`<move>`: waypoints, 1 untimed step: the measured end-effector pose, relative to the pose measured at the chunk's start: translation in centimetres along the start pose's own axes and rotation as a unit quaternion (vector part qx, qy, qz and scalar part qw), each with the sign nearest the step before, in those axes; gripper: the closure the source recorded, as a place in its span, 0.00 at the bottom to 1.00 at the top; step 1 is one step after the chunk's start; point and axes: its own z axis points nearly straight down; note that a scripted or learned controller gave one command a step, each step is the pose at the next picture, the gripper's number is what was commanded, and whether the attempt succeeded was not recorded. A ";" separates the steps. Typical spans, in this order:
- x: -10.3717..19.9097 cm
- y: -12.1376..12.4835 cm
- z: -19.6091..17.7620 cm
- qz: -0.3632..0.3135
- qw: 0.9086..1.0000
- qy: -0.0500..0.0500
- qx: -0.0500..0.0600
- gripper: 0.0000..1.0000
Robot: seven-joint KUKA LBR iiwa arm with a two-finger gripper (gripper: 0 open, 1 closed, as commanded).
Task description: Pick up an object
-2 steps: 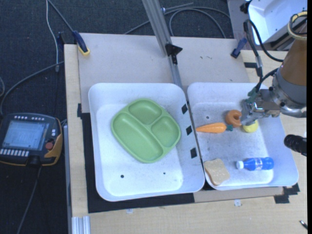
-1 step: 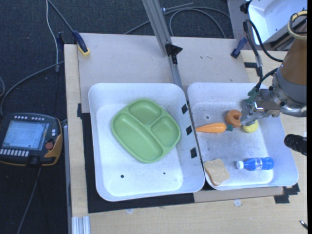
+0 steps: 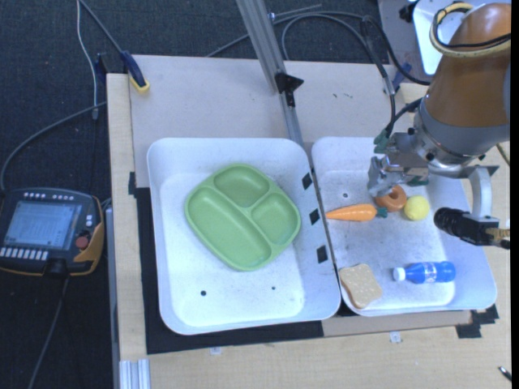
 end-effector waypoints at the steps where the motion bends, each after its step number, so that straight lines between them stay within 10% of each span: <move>1: 4.8 1.3 1.0 0.000 1.000 0.000 0.001 1.00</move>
